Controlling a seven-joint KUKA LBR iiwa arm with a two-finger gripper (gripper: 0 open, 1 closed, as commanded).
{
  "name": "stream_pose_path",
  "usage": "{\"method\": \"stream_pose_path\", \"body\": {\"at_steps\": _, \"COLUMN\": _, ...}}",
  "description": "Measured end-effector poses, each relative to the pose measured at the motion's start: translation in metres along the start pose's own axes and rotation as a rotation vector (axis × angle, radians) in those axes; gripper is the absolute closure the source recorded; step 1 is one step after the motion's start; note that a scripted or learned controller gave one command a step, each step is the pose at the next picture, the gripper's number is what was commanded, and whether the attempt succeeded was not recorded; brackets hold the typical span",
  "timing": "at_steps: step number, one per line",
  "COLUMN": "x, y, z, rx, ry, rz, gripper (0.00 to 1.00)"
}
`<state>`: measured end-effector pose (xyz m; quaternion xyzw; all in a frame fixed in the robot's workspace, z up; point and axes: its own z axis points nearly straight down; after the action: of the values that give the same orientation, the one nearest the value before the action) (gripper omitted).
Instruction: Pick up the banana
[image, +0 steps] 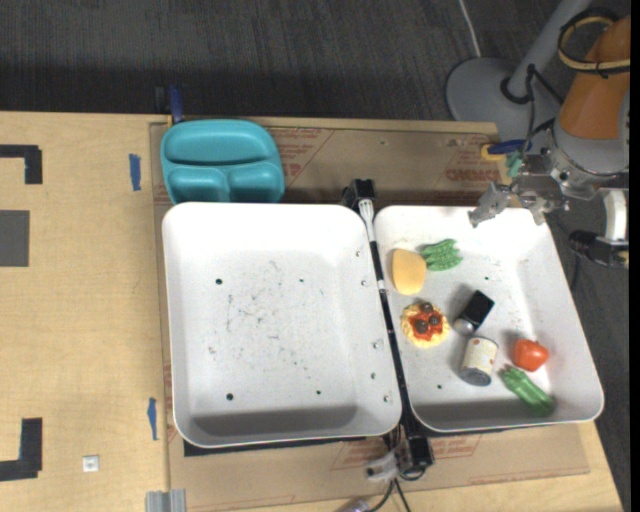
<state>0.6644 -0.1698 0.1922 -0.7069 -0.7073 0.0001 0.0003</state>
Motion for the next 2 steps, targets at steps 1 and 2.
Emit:
{"method": "stream_pose_path", "body": {"at_steps": 1, "x": 0.047, "y": -0.035, "z": 0.107, "rx": -0.001, "ry": 0.0, "rz": -0.081, "gripper": 0.0}}
{"method": "stream_pose_path", "body": {"at_steps": 2, "x": 0.119, "y": -0.087, "z": 0.007, "rx": 0.0, "ry": 0.0, "rz": -0.109, "gripper": 0.0}}
